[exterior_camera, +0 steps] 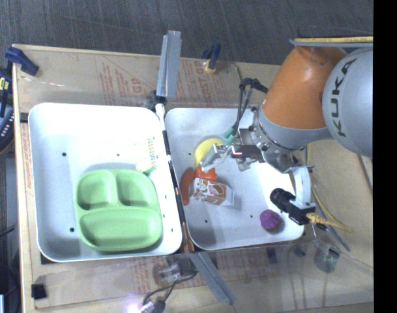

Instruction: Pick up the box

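The box (212, 192) is a small brown and white carton with a printed picture. It lies flat near the left middle of the right bin (250, 238), with an orange piece (205, 173) at its upper end. My gripper (215, 156) hangs just above and behind the box, over that orange end and next to a yellow fruit (206, 149). The arm's grey and orange body covers the bin's upper right part. Nothing is visibly lifted off the bin floor.
A purple ball (271, 220) rests at the right bin's front right, by a black part of the arm (286, 203). A brown object (185, 185) lies against the bin's left wall. The left bin (48, 175) holds a green divided tray (118, 210) and a small packet (148, 155).
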Available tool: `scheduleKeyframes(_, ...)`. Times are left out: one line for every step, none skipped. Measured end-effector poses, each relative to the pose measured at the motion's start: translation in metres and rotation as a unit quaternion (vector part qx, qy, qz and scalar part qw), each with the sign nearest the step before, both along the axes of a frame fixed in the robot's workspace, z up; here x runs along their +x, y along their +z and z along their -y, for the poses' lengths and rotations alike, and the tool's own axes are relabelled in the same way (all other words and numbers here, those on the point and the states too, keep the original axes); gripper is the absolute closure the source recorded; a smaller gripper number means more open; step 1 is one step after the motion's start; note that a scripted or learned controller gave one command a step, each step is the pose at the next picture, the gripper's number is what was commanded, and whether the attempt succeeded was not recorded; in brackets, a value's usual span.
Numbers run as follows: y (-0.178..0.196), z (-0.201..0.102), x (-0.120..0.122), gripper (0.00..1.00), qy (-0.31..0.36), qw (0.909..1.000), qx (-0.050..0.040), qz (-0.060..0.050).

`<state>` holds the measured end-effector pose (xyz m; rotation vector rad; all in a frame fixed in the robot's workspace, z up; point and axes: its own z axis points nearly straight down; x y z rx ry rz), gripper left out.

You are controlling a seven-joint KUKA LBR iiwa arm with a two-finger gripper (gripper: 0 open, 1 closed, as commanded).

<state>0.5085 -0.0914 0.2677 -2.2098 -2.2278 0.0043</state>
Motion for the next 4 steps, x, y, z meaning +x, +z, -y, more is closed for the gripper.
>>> scheduleKeyframes(0.003, 0.014, 0.021, 0.0, 0.04, 0.9992, -0.0007, 0.002)
scheduleKeyframes(-0.053, 0.069, 0.084, 0.0, 0.055, 0.9985, -0.0008, 0.0)
scheduleKeyframes(-0.167, 0.043, 0.053, 0.0, 0.026, 0.9996, -0.0018, 0.009)
scheduleKeyframes(-0.149, 0.108, 0.005, 0.0, 0.096, 0.9953, 0.0012, 0.0)
